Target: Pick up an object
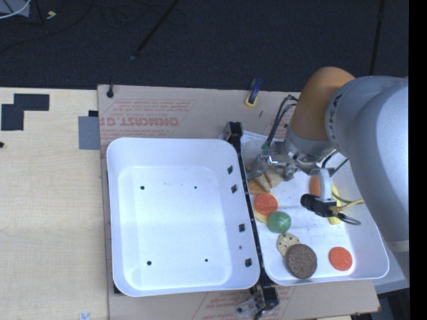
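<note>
One fixed camera looks down aslant on both bins (173, 153) from above.

red printed lettering (151, 121) runs across the brown cardboard sheet (167, 109) that lies under the two bins, just beyond the far rim of the left bin. the letters appear upside down from this camera and are too blurred to read with any confidence. more faint red print (223, 305) shows on the same cardboard at the near edge, also unreadable. no other text, number or label can be made out.
</note>
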Tool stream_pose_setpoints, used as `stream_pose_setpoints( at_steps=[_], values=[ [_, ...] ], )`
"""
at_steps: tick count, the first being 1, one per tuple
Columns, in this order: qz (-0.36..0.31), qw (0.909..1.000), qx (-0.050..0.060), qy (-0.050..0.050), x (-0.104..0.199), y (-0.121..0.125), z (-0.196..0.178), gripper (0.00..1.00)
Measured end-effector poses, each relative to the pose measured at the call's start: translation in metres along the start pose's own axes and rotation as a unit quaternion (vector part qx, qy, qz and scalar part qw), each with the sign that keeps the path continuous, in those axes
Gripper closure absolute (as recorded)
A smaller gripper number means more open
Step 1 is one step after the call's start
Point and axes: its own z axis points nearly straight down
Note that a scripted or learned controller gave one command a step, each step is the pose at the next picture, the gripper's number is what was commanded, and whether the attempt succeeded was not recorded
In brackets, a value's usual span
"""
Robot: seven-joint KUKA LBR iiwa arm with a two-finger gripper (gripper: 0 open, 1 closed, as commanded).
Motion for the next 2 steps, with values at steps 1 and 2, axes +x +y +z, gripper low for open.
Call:
stream_pose_setpoints(
  at_steps=[1,2],
  values=[
    [0.003,1.0000,0.005,0.001,0.0017,-0.0261,0.0009,0.00],
    [0.004,1.0000,0.005,0.001,0.0008,-0.0256,-0.0087,1.00]
  ],
)
